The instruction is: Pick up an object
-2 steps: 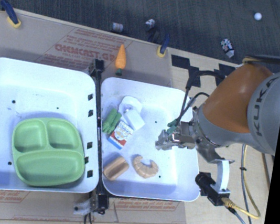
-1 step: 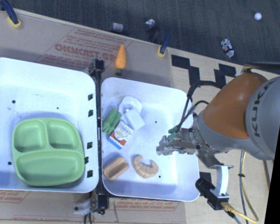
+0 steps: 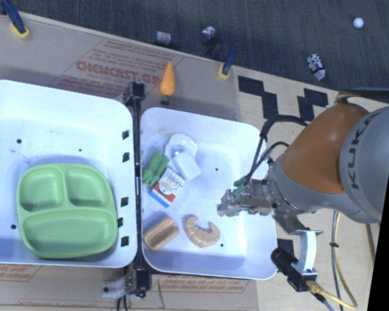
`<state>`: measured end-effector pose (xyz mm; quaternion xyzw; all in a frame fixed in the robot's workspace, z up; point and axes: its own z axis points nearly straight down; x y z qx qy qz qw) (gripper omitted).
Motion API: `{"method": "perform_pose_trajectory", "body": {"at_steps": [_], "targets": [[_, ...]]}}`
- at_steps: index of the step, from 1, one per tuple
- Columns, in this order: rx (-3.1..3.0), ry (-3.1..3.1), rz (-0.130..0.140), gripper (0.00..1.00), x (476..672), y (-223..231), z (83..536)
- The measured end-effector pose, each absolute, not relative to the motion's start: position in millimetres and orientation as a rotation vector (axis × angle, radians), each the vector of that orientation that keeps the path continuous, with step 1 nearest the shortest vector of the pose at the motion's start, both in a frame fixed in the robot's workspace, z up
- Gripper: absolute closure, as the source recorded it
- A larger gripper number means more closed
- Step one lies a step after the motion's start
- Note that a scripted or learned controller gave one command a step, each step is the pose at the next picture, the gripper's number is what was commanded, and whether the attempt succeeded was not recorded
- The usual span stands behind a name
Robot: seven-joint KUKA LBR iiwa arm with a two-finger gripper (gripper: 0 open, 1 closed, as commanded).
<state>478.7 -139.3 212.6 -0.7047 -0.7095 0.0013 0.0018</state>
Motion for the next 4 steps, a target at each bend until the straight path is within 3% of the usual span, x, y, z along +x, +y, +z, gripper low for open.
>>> {"method": "perform_pose_trajectory", "body": {"at_steps": [1, 2, 3, 4], "targets": [[-2.215, -2.227, 0.000, 1.00, 486.3, -144.3, 215.9], [-2.217, -2.226, 0.001, 1.00, 476.4, -177.5, 220.7], [-2.218, -2.228, 0.000, 1.00, 477.0, -211.7, 256.0], [-2.214, -2.227, 0.001, 1.00, 555.2, -209.5, 230.0]]}}
